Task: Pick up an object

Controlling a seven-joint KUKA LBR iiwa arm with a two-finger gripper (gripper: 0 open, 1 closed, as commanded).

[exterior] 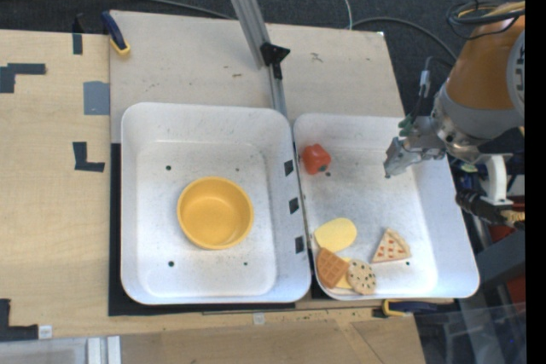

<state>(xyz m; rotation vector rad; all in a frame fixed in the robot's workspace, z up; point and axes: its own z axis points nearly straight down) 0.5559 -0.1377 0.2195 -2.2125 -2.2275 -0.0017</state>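
Right now I see two shallow white bins side by side on the bench (196,55). Taking the red toy (316,157) as my landmark: it lies in the right bin (444,268), close to that bin's left wall and toward its far end, with bare white floor all round it.

My arm (486,72) comes in from the right of the red toy, grey with an orange band, and its claw (394,163) hangs over the right bin at about the same depth as the toy, well apart from it on the right. Nothing sits between the claw's tips. From this slant I cannot tell whether the claw is spread or closed.

Nearer the camera than the red toy, a cluster of flat play-food pieces lies at the front of the same bin. A pale yellow oval piece (335,234) lies closest to the toy. Just in front of it sit a waffle-patterned square (332,268) and a chocolate-chip cookie (362,276), the two touching. A pizza slice (391,248) lies just to the right of those.

Left of the red toy, across the wall between the bins, the left bin (141,183) holds a yellow bowl (215,211), upright, near its middle.
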